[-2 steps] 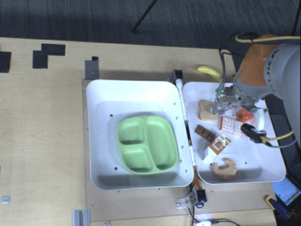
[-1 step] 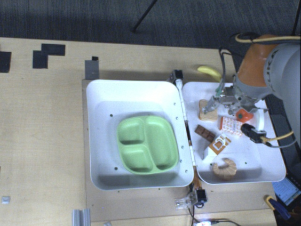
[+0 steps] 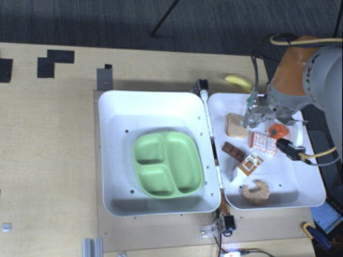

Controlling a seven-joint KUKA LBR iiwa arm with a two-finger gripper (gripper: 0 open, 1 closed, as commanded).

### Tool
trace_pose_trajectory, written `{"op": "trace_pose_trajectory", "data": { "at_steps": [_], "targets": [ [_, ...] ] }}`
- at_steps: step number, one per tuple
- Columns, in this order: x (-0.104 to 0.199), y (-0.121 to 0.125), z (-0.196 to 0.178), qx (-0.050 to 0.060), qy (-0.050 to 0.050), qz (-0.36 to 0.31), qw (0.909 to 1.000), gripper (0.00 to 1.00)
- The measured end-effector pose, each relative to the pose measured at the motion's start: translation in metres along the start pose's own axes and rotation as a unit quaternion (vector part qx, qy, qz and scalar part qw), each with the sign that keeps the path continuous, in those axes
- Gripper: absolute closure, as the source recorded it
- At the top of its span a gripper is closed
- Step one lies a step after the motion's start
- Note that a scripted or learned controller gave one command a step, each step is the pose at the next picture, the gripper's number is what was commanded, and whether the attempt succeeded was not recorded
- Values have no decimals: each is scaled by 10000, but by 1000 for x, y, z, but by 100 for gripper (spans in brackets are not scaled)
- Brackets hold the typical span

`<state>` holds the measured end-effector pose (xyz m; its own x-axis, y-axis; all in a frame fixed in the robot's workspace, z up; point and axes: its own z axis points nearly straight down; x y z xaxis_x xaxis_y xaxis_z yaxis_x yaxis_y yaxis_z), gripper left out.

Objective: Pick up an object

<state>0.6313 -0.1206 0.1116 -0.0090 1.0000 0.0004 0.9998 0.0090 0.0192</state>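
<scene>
- The gripper (image 3: 256,116) hangs over the far part of the right bin (image 3: 308,194), low above a slice of toast (image 3: 236,126); whether it is open or closed cannot be told, and nothing can be seen held in it.
- The toast lies at the bin's far left, just left of the gripper.
- A red, tomato-like object (image 3: 278,130) sits just right of the gripper, touching a white block with a red grid pattern (image 3: 263,143).
- A brown chocolate bar (image 3: 233,151) lies nearer, beside the bin's left wall.
- An orange-and-white square piece (image 3: 250,164) lies just right of the chocolate bar.
- A tan, ring-shaped pastry (image 3: 255,190) sits at the near end of the bin.
- The left bin (image 3: 115,143) holds a green divided plate (image 3: 168,164).
- A banana (image 3: 238,81) lies on the bench beyond the right bin.
</scene>
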Motion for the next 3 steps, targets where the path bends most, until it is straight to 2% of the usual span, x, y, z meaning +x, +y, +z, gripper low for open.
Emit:
{"op": "trace_pose_trajectory", "data": {
  "at_steps": [1,2,3],
  "targets": [
    [0,0,0,2,0,0,10000,0],
    [1,1,-11,-18,2,-10,10000,100],
    [1,1,-11,-15,2,-10,10000,0]
  ]
}}
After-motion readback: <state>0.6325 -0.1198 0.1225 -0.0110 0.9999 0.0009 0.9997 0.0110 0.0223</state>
